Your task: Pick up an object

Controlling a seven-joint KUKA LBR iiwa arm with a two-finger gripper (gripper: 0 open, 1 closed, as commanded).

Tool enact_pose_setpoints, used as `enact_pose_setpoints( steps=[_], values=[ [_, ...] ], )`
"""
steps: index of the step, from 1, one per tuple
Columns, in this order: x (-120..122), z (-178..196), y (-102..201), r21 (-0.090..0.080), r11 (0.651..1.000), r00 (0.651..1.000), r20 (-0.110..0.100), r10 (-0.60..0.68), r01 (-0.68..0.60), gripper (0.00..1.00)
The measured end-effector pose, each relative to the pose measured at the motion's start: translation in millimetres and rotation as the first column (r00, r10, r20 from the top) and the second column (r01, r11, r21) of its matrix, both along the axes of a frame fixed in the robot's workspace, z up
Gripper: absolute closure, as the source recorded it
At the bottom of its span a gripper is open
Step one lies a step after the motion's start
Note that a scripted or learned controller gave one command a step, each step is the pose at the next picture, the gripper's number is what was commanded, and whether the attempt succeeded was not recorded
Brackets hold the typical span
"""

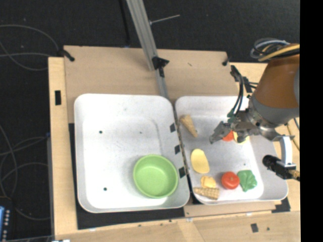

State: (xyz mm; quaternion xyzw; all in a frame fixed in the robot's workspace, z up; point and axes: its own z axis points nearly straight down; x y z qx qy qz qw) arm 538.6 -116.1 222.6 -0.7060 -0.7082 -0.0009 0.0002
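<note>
My gripper (228,133) hangs over the middle of the right bin (212,105), at the end of the grey and orange arm that comes in from the right. A small orange and yellow object (230,136) shows right under the gripper, partly hidden by it; whether it is held or lies on the bin floor is unclear. Also in this bin are a tan wedge (189,125), a yellow oval piece (200,161), a red tomato (230,180), a green pepper (247,180) and a waffle cone piece (208,190).
The left bin (111,120) holds a green bowl (155,176) near its front right corner. A metal post (144,29) slants up from the gap between the bins. A black part of the arm (276,165) sits over the right bin's right rim.
</note>
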Motion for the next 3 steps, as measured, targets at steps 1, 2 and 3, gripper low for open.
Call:
enact_pose_setpoints(
  steps=[1,2,3],
  values=[
    [0,0,0,0.000,1.000,1.000,0.001,-0.002,0.002,0.00],
    [3,-44,4,-0.003,1.000,1.000,-0.005,-0.008,0.008,0.00],
    [12,-100,4,-0.004,1.000,1.000,-0.005,-0.006,0.006,0.00]
  ],
)
